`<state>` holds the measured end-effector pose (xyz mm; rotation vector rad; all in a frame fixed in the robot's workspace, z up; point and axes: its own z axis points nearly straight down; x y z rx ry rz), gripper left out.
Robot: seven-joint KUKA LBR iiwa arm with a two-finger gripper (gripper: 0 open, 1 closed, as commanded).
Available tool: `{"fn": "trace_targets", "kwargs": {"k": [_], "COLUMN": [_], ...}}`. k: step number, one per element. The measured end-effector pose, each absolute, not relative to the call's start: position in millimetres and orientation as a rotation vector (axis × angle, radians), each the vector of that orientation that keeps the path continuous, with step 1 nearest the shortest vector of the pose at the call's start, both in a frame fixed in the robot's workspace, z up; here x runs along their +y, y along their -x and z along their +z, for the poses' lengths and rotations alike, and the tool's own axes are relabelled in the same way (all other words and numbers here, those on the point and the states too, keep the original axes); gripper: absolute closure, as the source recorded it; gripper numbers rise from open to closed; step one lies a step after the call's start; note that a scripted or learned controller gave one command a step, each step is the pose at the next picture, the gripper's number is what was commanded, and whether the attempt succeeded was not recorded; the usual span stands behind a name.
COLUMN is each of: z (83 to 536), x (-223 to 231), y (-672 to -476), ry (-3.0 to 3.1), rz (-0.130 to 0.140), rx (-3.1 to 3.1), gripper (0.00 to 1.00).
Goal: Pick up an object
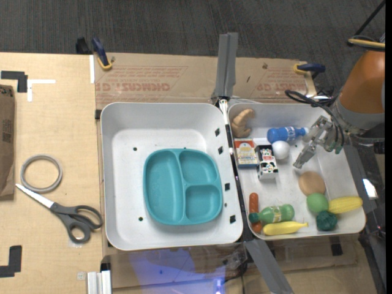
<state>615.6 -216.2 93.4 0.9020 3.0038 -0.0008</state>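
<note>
The gripper point(311, 144) hangs over the right bin point(352, 170) with its two fingers spread apart and nothing between them, angled down and toward the left bin point(116, 164), which suggests an approach not yet committed to a grasp. Taking the gripper as the landmark, the nearest candidates are the blue bottle point(286, 133) just to its left, lying on its side with its long axis running roughly left to right and its cap end pointing toward the fingers, and the white ball point(280, 149) just below the bottle. Just below the gripper lies a tan oval piece point(312, 182), and further below it a green ball point(316, 202) and a yellow corn cob point(345, 205) (its long axis nearly level across the bin). Well to the lower left of the gripper a green bottle point(274, 214) and a yellow banana point(283, 228) lie along the near wall. The open stance likely fits the blue bottle best, since the fingers would need to close across its short width. The teal divided tray point(182, 186) sits far to the gripper's left, in the other bin.
</note>
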Motion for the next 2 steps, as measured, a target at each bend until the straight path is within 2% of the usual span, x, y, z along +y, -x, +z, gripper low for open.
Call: {"fn": "trace_targets", "kwargs": {"k": [1,2], "z": [92,92], "x": [-195,-193], "y": [-544.6,-481.9], "ry": [-1.084,-1.358], "rz": [0.001,0.001], "rx": [2.947,2.832], "gripper": [0.00,0.00]}}
